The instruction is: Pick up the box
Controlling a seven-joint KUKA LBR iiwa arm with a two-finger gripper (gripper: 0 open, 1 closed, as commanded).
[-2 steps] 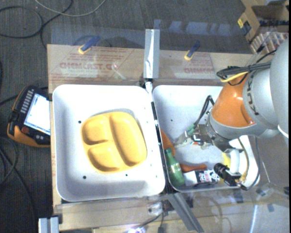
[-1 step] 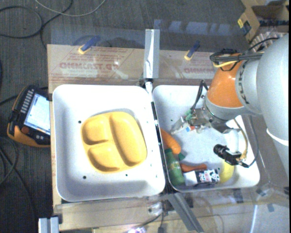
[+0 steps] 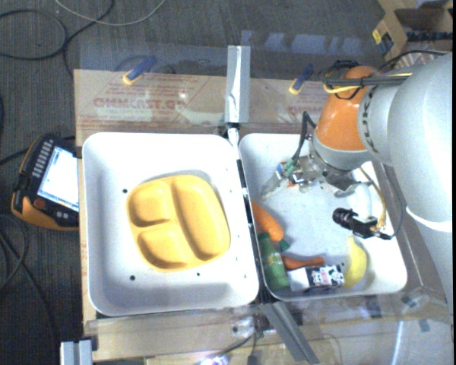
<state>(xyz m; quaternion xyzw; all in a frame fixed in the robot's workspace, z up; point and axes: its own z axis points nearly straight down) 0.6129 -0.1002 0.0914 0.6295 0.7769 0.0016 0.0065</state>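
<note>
Box (image 3: pixel 317 277) at right bin's (image 3: pixel 395 280) front; carrot (image 3: pixel 267 221), banana (image 3: pixel 356 263) beside.

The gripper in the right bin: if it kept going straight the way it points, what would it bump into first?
The gripper points left and slightly down, so probably the right bin at its left wall or floor. The carrot lies nearer the camera, likely off that line; depth is unclear.

A tray (image 3: pixel 179 221) lies in the left bin (image 3: pixel 99 204); a box (image 3: pixel 317 277), carrot (image 3: pixel 267 221) and banana (image 3: pixel 356 264) lie in the right bin (image 3: pixel 319 219).
</note>
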